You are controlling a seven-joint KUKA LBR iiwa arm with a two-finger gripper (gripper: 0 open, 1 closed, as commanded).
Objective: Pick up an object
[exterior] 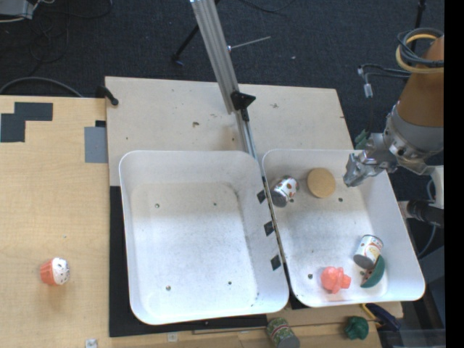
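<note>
A pale, speckled plywood counter (181, 114) stands over dark carpeted floor (130, 35) and carries two shallow white plastic bins side by side. The left white bin (188, 238) has a scuffed, dotted bottom. The right white bin (333, 230) holds a round tan wooden disc (320, 182) near its far wall, a small silver-and-white can with a red spot (284, 190) just beside the disc on the left, a second small white can with a red label (367, 251) near the right wall, a dark green curved piece (374, 274) touching that can, and a pink lumpy toy (334, 278) near the front wall.

The grey arm with its orange band (424, 96) reaches in from the right; its two-finger gripper (355, 171) sits over the far right corner of the right bin, near the tan disc but apart from it. Whether the jaws are parted or closed I cannot tell, and nothing is seen between them.

A slanted silver aluminium rail (217, 49) rises from between the bins. To the left lies a lighter wooden board (51, 194) with grey patches and a small orange-and-white round toy (54, 272). Two green objects (355, 328) rest at the front edge.
</note>
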